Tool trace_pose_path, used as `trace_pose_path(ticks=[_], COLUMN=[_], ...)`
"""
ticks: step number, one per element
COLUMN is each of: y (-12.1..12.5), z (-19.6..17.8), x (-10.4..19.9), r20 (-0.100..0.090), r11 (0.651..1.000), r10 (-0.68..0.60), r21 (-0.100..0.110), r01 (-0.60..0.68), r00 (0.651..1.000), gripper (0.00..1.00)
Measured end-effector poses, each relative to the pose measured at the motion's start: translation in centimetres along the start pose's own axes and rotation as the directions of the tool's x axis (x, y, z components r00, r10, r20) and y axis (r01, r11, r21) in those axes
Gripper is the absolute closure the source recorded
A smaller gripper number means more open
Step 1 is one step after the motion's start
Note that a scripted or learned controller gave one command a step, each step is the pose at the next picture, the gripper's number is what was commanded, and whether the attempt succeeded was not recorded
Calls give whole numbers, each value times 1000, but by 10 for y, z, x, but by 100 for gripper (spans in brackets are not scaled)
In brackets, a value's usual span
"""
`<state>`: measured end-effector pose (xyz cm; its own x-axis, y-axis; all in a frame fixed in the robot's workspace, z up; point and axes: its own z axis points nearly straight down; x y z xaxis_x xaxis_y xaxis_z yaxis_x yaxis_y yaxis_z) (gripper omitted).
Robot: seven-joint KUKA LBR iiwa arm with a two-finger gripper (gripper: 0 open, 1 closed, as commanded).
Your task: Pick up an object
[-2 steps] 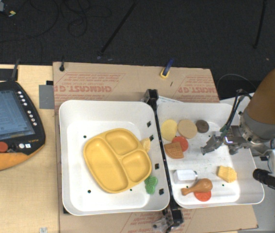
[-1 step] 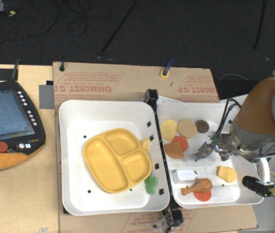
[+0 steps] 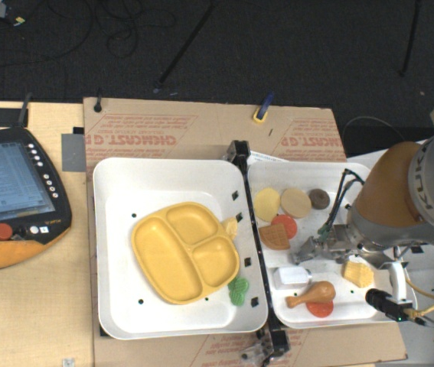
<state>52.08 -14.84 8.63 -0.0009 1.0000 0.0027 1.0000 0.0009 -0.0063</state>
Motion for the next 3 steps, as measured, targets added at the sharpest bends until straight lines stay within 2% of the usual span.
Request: trace_pose_path(ticks=[1,3], y=[0,-14], z=[-13,-104], x=[-2,0], r20=[0,3], r11=[1000,1000], r10=[8,3], r21=[-2,-7], r01=[-8,-3], r00=[1000,1000], gripper=[100,100])
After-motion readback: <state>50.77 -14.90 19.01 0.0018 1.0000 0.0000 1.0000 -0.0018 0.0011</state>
